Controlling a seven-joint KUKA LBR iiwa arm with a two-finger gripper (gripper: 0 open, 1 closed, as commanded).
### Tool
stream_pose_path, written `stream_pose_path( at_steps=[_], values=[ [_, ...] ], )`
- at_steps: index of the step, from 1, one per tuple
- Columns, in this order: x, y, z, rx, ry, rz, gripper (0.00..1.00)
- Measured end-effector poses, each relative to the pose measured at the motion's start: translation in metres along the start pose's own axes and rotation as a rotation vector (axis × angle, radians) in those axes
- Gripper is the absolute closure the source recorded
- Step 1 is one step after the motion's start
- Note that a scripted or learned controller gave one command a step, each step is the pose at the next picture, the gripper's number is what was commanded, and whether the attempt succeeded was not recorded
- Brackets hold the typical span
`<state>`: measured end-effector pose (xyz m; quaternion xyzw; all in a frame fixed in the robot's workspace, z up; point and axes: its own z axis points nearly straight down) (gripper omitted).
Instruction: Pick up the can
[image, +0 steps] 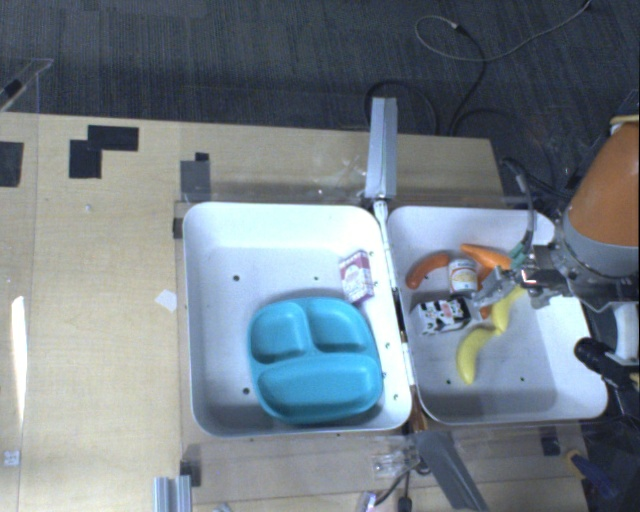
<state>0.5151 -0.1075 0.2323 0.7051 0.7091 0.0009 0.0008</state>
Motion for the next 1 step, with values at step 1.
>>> stream_pose_path(
  at_steps=[1],
  values=[
    [0.0118,-0.0068,0.1424,-0.006,0.002,0.288,0.00]
  ],
)
